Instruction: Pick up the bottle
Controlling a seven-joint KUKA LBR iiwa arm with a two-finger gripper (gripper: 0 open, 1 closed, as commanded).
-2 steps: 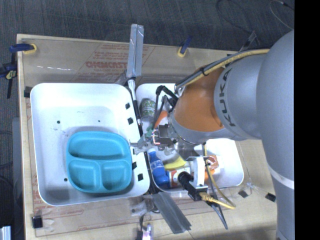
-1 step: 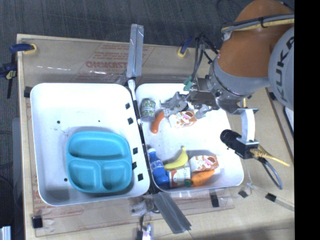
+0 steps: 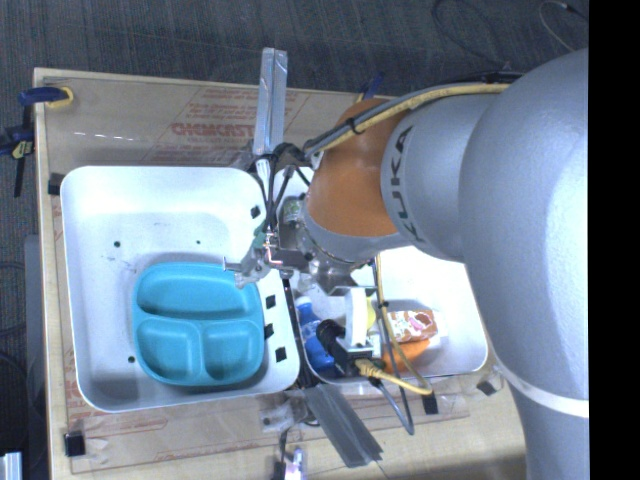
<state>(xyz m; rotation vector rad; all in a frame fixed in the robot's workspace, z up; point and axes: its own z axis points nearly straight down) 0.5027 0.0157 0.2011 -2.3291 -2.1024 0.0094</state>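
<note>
Overhead, a robot arm [image 3: 350, 188] hangs low over the right bin [image 3: 452, 280], likely reaching for the bottle [image 3: 318, 346].
The blue bottle seems to lie just beneath the arm, near an orange packet [image 3: 410, 326]; whether the gripper [image 3: 283, 256] is open or closed cannot be told.

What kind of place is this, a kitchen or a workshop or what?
Most likely a robotics lab test bench: a grey robot arm reaches over two white bins on a wooden board, with a blue clamp at the board's corner.
</note>
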